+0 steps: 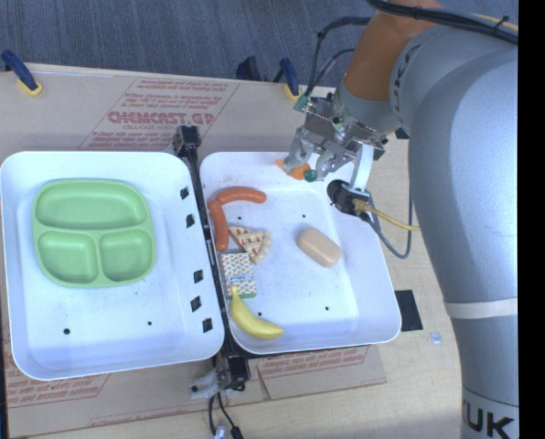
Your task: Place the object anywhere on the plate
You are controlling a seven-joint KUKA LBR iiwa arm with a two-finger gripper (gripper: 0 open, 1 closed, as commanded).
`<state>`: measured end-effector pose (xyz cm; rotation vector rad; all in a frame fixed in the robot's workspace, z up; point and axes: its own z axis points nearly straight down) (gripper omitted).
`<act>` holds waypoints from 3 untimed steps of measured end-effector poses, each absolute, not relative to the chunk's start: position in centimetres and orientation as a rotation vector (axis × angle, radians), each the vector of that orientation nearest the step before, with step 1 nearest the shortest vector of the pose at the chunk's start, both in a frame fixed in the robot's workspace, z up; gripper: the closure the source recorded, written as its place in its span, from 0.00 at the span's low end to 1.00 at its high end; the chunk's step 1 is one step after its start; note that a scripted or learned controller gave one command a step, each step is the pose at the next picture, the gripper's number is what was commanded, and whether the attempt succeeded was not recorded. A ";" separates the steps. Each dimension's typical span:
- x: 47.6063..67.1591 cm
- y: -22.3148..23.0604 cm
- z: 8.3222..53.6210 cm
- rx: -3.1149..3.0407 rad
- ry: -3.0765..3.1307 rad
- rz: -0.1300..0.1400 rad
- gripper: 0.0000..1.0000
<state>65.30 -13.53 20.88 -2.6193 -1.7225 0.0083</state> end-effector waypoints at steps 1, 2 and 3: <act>63.5 -8.0 19.1 -2.757 -1.497 0.009 1.00; 57.3 -7.9 21.8 -2.810 -1.397 0.009 1.00; 50.8 -7.6 27.8 -2.713 -1.575 0.007 1.00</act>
